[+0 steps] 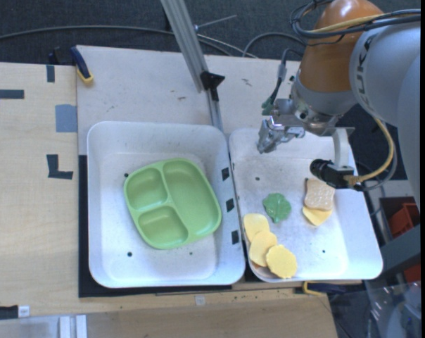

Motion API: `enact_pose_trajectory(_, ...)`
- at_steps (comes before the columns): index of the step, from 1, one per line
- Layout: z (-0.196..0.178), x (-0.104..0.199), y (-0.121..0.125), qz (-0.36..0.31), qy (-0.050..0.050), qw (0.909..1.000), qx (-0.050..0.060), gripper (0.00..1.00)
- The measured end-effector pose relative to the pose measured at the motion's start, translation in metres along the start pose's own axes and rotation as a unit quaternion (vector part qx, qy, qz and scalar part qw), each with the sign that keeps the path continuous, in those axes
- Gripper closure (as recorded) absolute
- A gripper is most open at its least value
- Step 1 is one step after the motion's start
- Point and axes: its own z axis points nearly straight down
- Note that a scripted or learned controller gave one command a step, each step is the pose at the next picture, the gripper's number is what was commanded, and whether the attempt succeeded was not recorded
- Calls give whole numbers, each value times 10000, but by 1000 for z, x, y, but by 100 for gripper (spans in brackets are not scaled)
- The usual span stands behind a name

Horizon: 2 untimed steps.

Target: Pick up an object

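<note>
Camera view, from above at a slant: grey arm (381, 62) w/ orange band came in from the right, tool (271, 141) hanging over the far left corner of the right bin (353, 255). Couldn't tell whether the tool was apart or together, too small and dark against the bin wall. Nothing visible in it.

Right bin held the food bits. Green leafy piece (276, 206) sat near the middle, well apart from the tool and nearer the cam. Three yellow round slices (269, 247) overlapped in a row at the near left corner, just beside the green piece. Toast-like piece (319, 194) lay to the right, touching a yellow wedge (314, 215) under its near edge. A black part of the arm's cabling (325, 170) hung just behind the toast.

Left bin (100, 210) carried a green divided plate (172, 203), three compartments, lying flat and turned at an angle, roughly mid-bin.

Both bins sat side by side on the desk (29, 189), grey tape marks on its left part. A metal pole (184, 34) slanted in from the top towards the gap between bins
</note>
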Motion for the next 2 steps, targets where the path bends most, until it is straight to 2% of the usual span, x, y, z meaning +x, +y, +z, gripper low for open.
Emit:
enact_pose_trajectory(1, -5, 54, -13, -6, 0, 10000, -1, 100)
enact_pose_trajectory(2, 8, 101, -34, 0, -5, 10000, 9, 100)
